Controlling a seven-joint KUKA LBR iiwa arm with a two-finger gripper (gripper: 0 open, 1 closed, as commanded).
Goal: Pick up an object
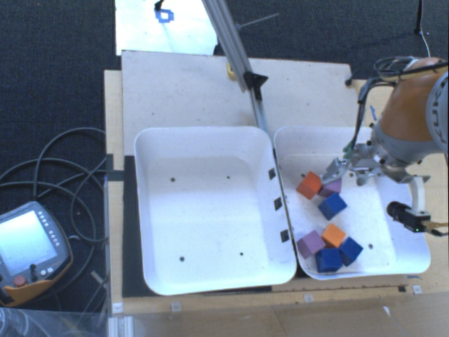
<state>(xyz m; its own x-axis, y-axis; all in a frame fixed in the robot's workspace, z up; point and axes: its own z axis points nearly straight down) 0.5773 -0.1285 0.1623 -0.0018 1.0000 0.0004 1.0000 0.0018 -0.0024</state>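
- left bin (210,209) is wide open, loads of room to move anywhere in there
- right bin (393,258) is cramped: blocks (330,237) clustered along its left side and lower middle
- slanted metal pole (228,34) crosses the upper middle, down to where the bins meet

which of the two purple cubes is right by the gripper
The upper purple cube, beside the orange-red cube, sits at the gripper. The other purple cube lies lower in the right bin.

White bins (210,142) hold orange (309,185), purple (310,243) and blue cubes (332,206); the arm (414,107) is orange and grey.
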